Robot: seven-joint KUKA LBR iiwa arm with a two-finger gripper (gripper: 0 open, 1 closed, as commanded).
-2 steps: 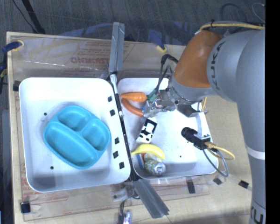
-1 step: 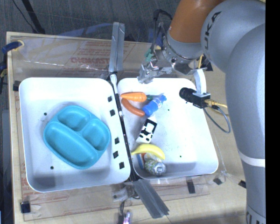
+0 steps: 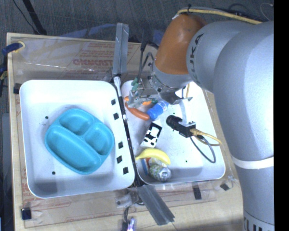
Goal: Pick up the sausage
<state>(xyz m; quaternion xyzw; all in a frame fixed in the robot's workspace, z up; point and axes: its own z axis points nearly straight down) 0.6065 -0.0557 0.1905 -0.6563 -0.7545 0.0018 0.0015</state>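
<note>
Observation from the remote station, 1 fixed overhead view.

The 2 shallow white bins sat side by side on the tabletop [image 3: 62, 52]. The left white bin [image 3: 33, 95] carried a light-blue divided plastic plate [image 3: 79, 139] and nothing relevant to the task. The right white bin [image 3: 216, 165] held the task item, an orange-red slender sausage [image 3: 137, 113]. It lay on the bin floor at the bin's far left, close to the wall shared with the other bin.

The pincer [image 3: 140, 94] stood low over that same corner, directly above the sausage. I could not tell whether it was open or closed, as the wrist hardware crowded the area. I saw no sign that the sausage was lifted.

A small blue object [image 3: 156, 110] lay just beside the sausage, on its right. A black-and-white patterned card [image 3: 152, 134], a yellow banana [image 3: 153, 155] and a crumpled silvery can [image 3: 160, 172] lay nearer the camera, apart from the target.

Assessment: the approach appeared complete or nearly so. Grasp and lift remained to be done, as far as I could judge. The blue neighbour posed a risk of being caught too.
</note>
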